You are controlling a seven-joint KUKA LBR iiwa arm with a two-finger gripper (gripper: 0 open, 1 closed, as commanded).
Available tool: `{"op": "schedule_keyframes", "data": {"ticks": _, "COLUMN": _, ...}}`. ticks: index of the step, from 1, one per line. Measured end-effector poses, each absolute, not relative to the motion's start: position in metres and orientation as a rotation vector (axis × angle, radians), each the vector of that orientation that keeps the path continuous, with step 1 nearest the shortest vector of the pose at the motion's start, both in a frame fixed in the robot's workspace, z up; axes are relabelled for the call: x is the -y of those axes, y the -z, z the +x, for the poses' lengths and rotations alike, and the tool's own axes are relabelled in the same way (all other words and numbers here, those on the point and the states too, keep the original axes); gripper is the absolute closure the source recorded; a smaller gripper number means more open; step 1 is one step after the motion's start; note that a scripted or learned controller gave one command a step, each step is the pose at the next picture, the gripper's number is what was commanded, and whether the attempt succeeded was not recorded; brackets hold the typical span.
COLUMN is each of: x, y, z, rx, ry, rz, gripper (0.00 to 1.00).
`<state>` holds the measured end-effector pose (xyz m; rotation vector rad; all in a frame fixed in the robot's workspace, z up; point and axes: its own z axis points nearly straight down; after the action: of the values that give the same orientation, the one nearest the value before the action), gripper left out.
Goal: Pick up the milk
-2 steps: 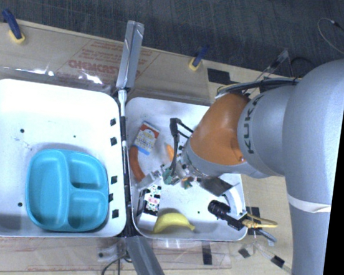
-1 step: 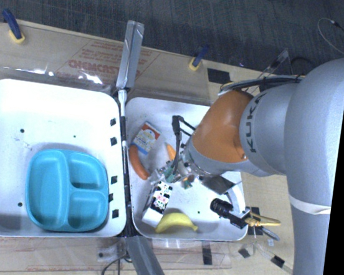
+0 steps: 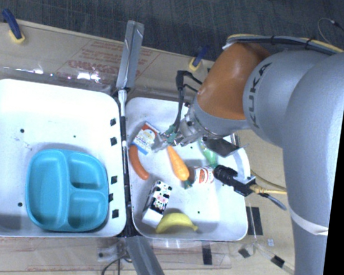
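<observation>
The milk (image 3: 159, 198) is a small white carton with black cow patches. It lies in the right bin (image 3: 229, 226) toward the front, just above a banana (image 3: 176, 222). My gripper (image 3: 174, 136) hangs lower than the orange wrist band, over the back part of the same bin. It sits between a red, white and blue carton (image 3: 145, 138) and the top end of a carrot (image 3: 178, 163), well behind the milk and apart from it. Nothing shows between it and the milk but the carrot.
A sausage (image 3: 138, 163) lies by the divider, a red and white can (image 3: 203, 175) right of the carrot, and a green item (image 3: 208, 152) under the wrist. A blue compartment tray (image 3: 67, 190) sits in the left bin (image 3: 12, 106). The big grey arm covers the right side.
</observation>
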<state>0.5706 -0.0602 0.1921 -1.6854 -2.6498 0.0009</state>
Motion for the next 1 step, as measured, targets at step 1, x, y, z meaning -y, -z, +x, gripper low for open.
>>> {"op": "schedule_keyframes", "data": {"ticks": 1, "x": 0.0603, "y": -0.1918, "z": 0.5705, "rx": 2.649, "ry": -0.001, "rz": -1.685, "gripper": 0.00}}
